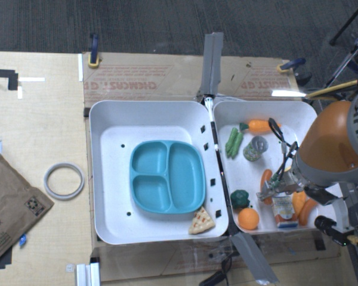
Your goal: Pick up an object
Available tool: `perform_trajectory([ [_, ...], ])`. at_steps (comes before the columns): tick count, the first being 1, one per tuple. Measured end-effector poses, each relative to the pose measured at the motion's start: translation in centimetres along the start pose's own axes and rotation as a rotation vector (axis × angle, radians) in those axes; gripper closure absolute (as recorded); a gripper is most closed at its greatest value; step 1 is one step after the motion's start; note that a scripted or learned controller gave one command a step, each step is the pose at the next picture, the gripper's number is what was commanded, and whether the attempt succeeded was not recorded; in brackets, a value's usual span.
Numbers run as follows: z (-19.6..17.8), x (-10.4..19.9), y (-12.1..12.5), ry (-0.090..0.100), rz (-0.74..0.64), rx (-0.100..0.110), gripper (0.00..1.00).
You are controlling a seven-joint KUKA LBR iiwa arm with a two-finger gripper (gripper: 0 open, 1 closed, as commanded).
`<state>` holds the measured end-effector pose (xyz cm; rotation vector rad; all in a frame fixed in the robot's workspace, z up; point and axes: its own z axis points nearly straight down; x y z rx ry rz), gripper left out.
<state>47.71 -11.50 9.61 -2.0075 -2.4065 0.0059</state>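
Note:
The right bin (pixel 250 109) holds several toy foods: a green pea pod (pixel 233 142), an orange carrot (pixel 258 125), a grey can (pixel 256 148), a dark green broccoli (pixel 239 198), an orange fruit (pixel 248 218), a red-orange sausage-like piece (pixel 266 180) and a white labelled packet (pixel 283 208). My gripper (pixel 275 188) is low in this bin, over its front right part, just right of the red-orange piece and above the packet. The arm's orange band (pixel 331 139) covers the bin's right side. Whether anything sits in the gripper is hidden.
The left bin (pixel 107 159) carries a teal divided plate (pixel 167 176) and a pizza slice toy (pixel 201 222) at its front right corner. A grey tape ring (pixel 64 180) and a brown cardboard box (pixel 9 204) lie on the bench to the left.

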Motion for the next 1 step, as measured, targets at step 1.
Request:
perform_trajectory([
  [1, -13.05, 4.40, 0.89, -0.004, 0.084, -0.003, 1.00],
])
